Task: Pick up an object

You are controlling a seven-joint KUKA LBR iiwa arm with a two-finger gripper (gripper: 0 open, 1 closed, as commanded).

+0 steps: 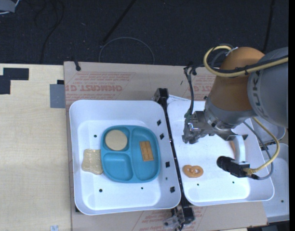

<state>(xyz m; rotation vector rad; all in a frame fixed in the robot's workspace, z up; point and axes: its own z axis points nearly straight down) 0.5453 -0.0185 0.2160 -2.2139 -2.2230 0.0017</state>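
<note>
In the right bin (263,191), the claw (192,134) hangs up-left of the pretzel (193,171), well apart from it (can't tell if it's open or closed). Nothing gripped; descent and grasp both remain, I'd judge.

Pretzel (193,171) unobstructed on right bin (210,196) floor; arm overhead, probably clear.

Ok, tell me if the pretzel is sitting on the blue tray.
No. The pretzel lies on the floor of the right bin, while the blue tray sits in the left bin.
</note>
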